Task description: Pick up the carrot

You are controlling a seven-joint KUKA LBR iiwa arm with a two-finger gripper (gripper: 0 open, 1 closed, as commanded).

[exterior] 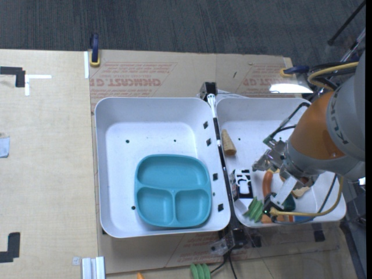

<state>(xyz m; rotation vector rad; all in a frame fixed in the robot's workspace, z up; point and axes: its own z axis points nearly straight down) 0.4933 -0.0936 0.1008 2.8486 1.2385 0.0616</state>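
Where my camera sits: high above the desk (46,173)
Which way I look: down, at a slant
How near: far enough that I see both bins

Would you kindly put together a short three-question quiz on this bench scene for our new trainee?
1. True or false: the teal divided plate lies in the left bin.
2. Which bin holds the carrot?
A. left bin
B. right bin
C. neither
3. Fill in: the bread piece lies close to the right bin's ____ wall, near the divide between the bins.

Key
1. True.
2. B. The carrot lies in the right bin, just left of the gripper.
3. Left.
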